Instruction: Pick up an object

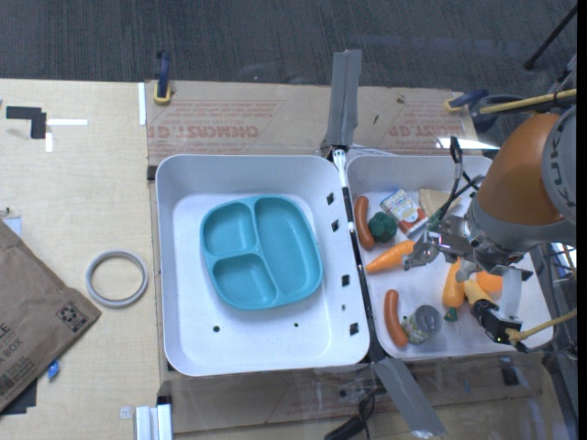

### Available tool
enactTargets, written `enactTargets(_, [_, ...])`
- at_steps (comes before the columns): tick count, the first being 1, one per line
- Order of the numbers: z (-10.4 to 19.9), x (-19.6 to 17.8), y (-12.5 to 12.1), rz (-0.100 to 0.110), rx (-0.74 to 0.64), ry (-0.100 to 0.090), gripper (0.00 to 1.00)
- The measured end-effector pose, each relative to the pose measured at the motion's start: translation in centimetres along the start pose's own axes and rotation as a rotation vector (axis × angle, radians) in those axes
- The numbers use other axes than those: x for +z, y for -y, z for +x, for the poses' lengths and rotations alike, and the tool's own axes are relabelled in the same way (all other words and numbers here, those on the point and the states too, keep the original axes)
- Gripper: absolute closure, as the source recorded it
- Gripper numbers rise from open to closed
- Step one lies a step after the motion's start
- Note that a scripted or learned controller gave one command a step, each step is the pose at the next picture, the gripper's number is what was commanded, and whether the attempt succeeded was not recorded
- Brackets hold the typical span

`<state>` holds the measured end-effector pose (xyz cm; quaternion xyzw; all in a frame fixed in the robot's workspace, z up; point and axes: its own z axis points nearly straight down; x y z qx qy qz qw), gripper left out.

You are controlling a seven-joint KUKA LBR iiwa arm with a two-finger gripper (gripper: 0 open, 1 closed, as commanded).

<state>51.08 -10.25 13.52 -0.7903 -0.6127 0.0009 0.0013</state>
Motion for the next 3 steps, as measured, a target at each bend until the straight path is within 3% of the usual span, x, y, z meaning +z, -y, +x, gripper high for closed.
enactTargets(1, [1.0, 4.3, -4.6, -0.003, -0.074, 0.001, 0.00])
enactTargets(2, [0.8, 3.5, -4.6, 0.000, -0.071, 0.001, 1.00])
enactTargets(3, [4.3, -5.7, -8.7, -0.003, -0.124, 0.003, 1.00])
